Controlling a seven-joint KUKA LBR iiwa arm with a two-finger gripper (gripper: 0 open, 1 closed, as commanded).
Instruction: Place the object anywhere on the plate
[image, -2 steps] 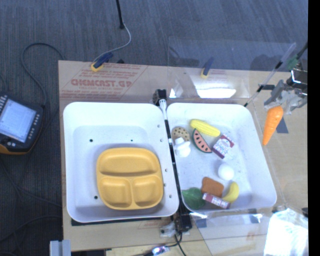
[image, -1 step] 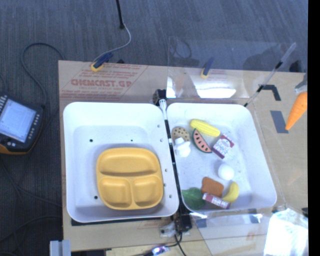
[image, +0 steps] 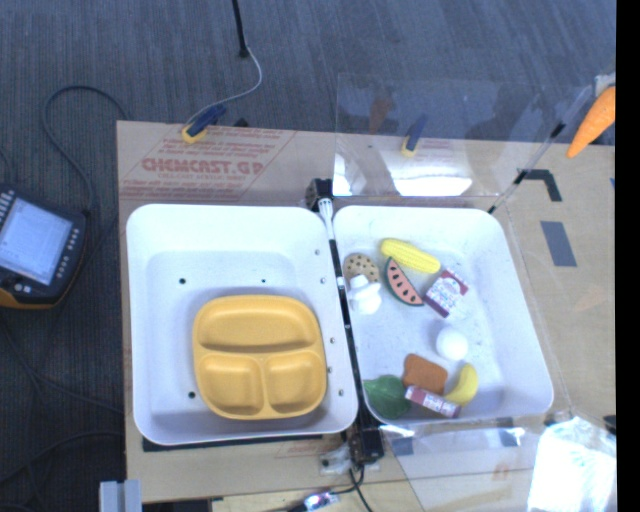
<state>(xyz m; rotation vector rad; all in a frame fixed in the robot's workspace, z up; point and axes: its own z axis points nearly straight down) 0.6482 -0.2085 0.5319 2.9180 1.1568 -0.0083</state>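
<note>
Leftmost, at 9 o'clock off the bench: a handheld screen unit (image: 36, 245) on the floor.
Left bin (image: 160, 235): a yellow divided plate (image: 260, 353), nothing lying on it.
Right bin (image: 500, 300), all candidate objects, none on the plate:
- 10 o'clock of the bin: cookie (image: 358, 266), with a white piece (image: 365, 297) touching it below.
- 12 o'clock: yellow corn cob (image: 408, 256), with a watermelon slice (image: 402, 283) just beside it.
- Centre: red-and-white packet (image: 445, 293); white ball (image: 452, 345) below it.
- 6 o'clock cluster: green piece (image: 385, 393), brown block (image: 425, 373), red bar (image: 430, 402), banana (image: 462, 383), crowded together.
At 2 o'clock of the frame: my orange band (image: 594, 118), well apart from both bins. Whether my gripper is spread or closed, or has hold of anything, I cannot tell.
</note>
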